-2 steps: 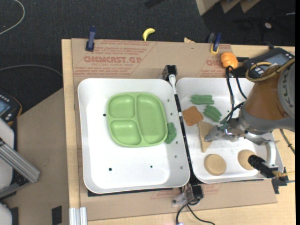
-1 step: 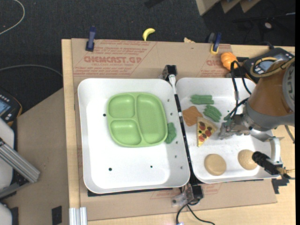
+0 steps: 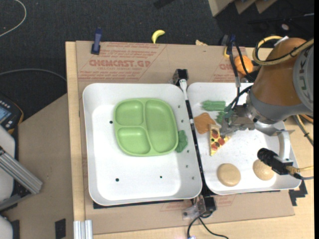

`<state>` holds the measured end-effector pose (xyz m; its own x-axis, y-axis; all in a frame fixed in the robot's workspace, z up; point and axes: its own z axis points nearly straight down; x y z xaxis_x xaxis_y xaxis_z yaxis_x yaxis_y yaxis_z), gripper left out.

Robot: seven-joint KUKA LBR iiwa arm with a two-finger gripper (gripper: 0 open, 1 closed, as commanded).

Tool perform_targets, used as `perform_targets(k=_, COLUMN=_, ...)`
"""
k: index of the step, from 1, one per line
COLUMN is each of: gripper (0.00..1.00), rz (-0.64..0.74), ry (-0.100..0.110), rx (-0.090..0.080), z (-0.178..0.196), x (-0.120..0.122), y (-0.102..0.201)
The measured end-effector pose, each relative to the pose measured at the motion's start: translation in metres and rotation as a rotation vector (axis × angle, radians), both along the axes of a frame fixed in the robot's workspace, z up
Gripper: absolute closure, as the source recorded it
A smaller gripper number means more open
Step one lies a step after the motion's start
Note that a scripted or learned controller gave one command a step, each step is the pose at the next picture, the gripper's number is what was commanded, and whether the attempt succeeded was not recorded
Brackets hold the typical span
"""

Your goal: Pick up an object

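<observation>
You've got the gripper (image 3: 225, 119) low in the right bin (image 3: 249, 185), finger state unreadable. Pizza slice (image 3: 216, 141) just below it, brown piece (image 3: 203, 122) beside, green item (image 3: 213, 105) above.

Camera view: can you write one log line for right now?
grey two-finger gripper: over right white bin | nearest: pizza slice toy | grasp: cannot tell

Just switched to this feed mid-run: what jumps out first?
The green divided plate dominates the left bin. In the right bin, the grey and orange arm reaches over toy food: a pizza slice, a green piece and two tan rounds near the front.
</observation>
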<state>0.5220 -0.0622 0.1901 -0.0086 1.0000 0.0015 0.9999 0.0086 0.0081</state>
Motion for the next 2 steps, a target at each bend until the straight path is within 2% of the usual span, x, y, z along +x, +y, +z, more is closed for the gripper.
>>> perform_targets(k=1, gripper=1.0, rz=-0.001, ry=-0.012, rx=0.001, z=0.255, x=-0.042, y=0.055)
perform_targets(k=2, gripper=1.0, rz=0.002, ry=0.008, rx=0.0, z=0.243, x=-0.043, y=0.141)
